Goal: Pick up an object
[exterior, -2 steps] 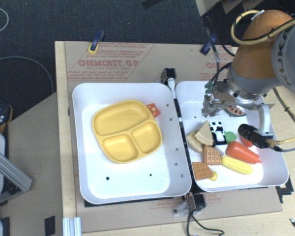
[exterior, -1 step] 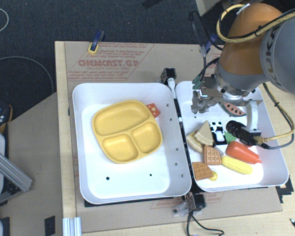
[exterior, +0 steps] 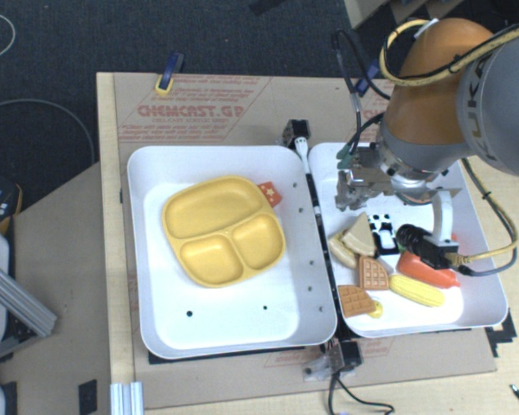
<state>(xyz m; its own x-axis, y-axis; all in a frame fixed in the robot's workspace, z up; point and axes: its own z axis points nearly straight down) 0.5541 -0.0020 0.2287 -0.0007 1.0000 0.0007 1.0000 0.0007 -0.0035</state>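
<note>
Camera view: the gripper (exterior: 356, 190), finger state impossible to tell, hovers over toy waffles (exterior: 373, 274) and corn (exterior: 417, 290) in the right bin (exterior: 484, 305).

Hidden and cut-off parts around the two bins

The arm (exterior: 467, 85) is cut off by the top and right edges, and the right bin's (exterior: 489, 305) far corner is covered by it. The gripper's (exterior: 356, 188) fingers are too small and dark to be read. The red piece (exterior: 270, 194) is partly hidden behind the yellow tray's (exterior: 223, 230) rim.
</note>
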